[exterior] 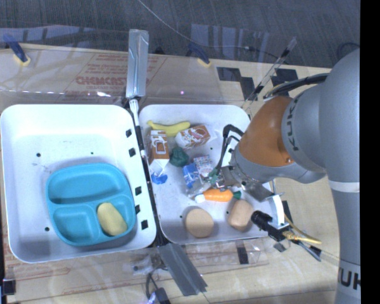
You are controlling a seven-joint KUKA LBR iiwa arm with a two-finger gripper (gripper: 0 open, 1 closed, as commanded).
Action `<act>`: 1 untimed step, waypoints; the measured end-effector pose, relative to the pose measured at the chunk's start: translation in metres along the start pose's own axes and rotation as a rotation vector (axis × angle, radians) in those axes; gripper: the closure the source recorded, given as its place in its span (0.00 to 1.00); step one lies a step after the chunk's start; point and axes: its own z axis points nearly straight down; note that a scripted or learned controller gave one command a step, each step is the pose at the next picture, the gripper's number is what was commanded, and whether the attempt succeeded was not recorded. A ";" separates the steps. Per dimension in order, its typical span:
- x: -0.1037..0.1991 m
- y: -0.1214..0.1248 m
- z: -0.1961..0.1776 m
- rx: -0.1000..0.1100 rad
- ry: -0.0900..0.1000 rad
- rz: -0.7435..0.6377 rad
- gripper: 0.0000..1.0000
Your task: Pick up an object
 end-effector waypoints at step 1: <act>0.008 0.072 0.001 0.000 0.001 -0.331 0.00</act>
